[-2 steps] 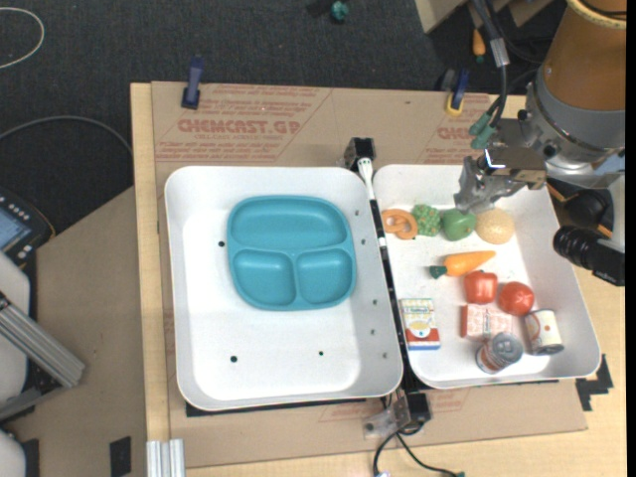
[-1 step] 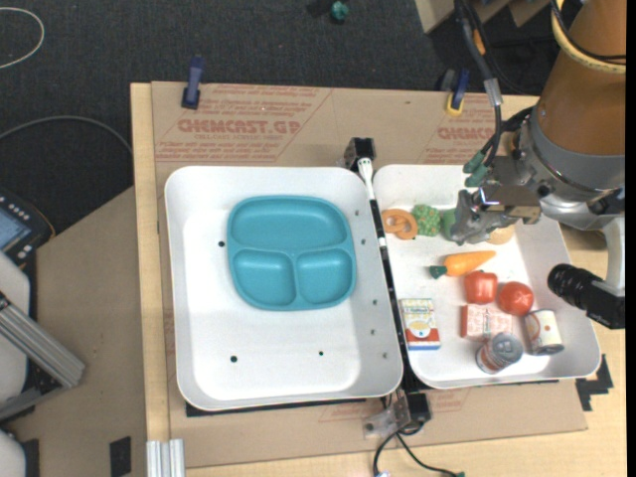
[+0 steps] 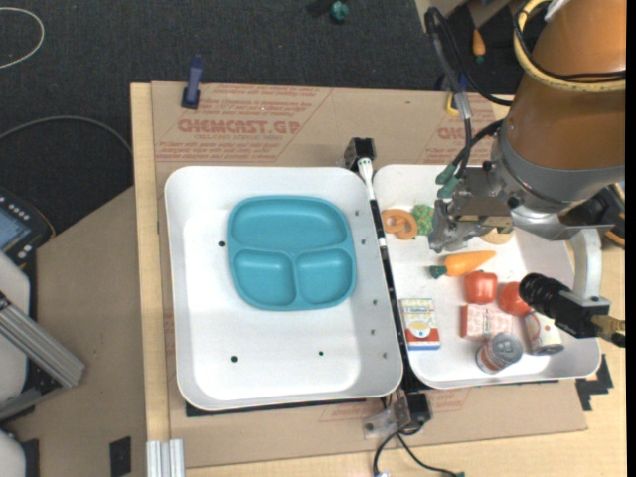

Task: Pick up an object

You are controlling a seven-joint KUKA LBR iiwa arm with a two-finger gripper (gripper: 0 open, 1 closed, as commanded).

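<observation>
Carrot (image 3: pixel 467 262), right of frame centre under the tool (image 3: pixel 449 238), looks light, stiff and smooth; grip mid-body; tool opening I cannot tell.

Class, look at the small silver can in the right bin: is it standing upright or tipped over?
Tipped over. The small silver can lies on its side in the right white bin, round end facing the camera.

blue clamp (image 3: pixel 192 82) on bench's far-left edge | cardboard sheet (image 3: pixel 248 127) beneath bins | cables on dark floor
</observation>
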